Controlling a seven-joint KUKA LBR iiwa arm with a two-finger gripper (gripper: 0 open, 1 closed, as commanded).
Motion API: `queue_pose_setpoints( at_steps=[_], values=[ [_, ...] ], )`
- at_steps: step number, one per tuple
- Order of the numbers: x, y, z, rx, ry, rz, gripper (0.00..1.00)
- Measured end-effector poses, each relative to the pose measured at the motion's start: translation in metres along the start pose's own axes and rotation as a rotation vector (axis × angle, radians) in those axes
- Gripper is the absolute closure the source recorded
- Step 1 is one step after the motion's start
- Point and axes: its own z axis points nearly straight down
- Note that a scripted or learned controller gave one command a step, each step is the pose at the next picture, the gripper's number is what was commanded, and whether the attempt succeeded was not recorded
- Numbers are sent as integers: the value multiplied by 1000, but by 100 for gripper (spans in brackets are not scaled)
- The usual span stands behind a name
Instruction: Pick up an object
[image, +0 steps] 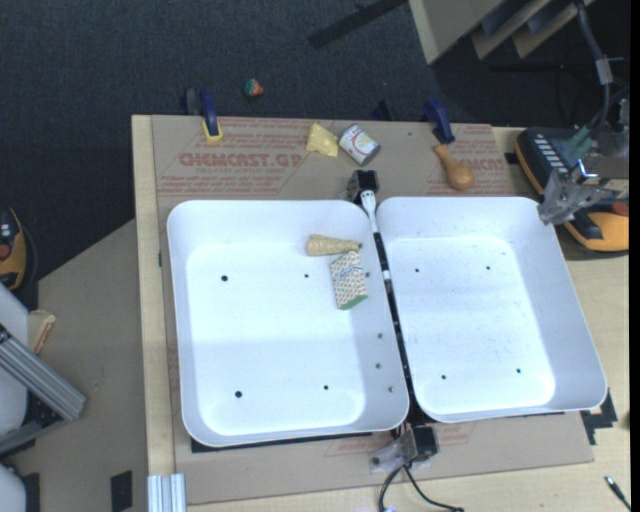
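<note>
Two objects lie in the left bin (200, 300), close to its right wall. One is a tan, cone-shaped piece (331, 245) lying on its side. Just below it and touching or nearly touching it is a small packet with a green and white pattern (348, 278). The right bin (560, 310) sits alongside, its white floor showing only small dark dots.
Behind the bins on the cardboard base lie a yellow wedge (322, 140), a small white box (359, 144) and a tan wooden piece (455, 168). Blue clamps (209, 113) hold the back edge. A grey metal bracket (568, 192) and a yellow-black device (600, 225) sit at the right.
</note>
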Motion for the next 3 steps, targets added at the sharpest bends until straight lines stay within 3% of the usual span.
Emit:
queue_pose_setpoints(
  at_steps=[1,2,3],
  values=[
    [-95,6,-19,-15,-11,14,100],
    [-70,26,74,-3,-2,6,100],
    [-91,-9,8,-15,-9,11,100]
  ],
)
